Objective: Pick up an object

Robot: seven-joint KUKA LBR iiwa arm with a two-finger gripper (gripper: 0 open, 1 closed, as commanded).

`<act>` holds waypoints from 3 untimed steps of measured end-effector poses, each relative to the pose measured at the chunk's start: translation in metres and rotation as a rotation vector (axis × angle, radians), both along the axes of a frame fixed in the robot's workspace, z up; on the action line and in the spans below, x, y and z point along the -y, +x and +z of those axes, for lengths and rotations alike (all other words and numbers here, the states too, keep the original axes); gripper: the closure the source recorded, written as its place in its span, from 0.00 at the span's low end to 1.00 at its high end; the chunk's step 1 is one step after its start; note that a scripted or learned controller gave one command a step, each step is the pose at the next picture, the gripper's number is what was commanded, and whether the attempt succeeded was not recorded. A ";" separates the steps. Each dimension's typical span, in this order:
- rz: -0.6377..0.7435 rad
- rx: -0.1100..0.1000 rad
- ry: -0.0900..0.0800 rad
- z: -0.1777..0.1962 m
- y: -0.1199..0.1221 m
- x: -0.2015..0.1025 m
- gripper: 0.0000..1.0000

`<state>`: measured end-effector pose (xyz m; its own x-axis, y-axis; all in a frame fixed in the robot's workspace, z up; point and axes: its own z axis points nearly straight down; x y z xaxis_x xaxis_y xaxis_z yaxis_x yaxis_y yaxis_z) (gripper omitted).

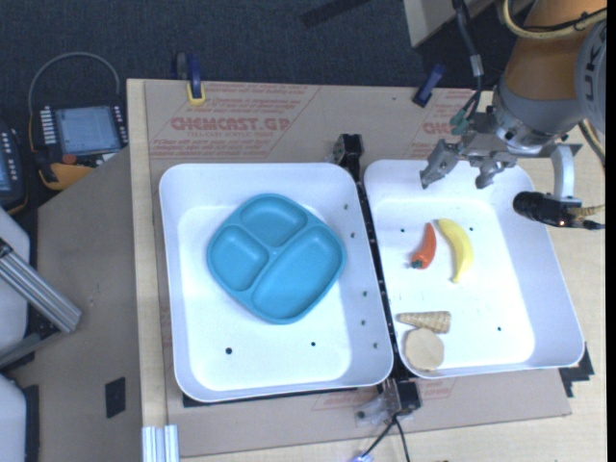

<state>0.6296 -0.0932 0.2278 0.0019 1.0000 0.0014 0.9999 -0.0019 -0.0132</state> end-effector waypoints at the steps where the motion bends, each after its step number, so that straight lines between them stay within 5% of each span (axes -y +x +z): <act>1: 0.002 0.013 -0.001 0.007 0.003 0.000 0.00; 3: 0.002 0.006 -0.001 -0.100 0.010 0.003 0.00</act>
